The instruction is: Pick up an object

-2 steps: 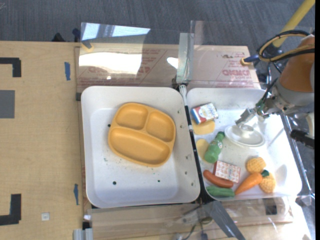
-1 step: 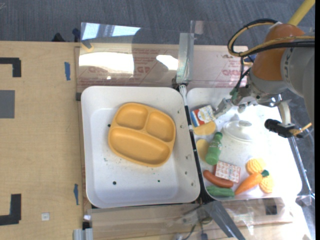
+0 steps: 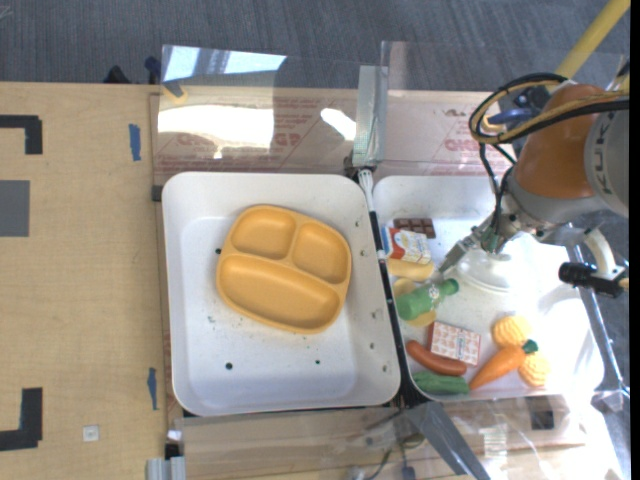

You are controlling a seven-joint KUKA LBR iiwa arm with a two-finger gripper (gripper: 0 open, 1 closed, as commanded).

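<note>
The grey-and-orange arm's gripper point(image 3: 463, 252) hangs low in the right white shallow bin point(image 3: 450, 196), just up and right of the small green plastic bottle point(image 3: 426, 299). Released or clenched? Cannot tell from here. Below the bottle lies a red toy sausage point(image 3: 437, 357), with a red-and-white patterned box point(image 3: 456, 342) beside it. Lower right of the bottle there's an orange plastic carrot point(image 3: 495, 366). Well left of the bottle, a yellow divided plate point(image 3: 285, 266) sits in the left white bin point(image 3: 200, 373).
</note>
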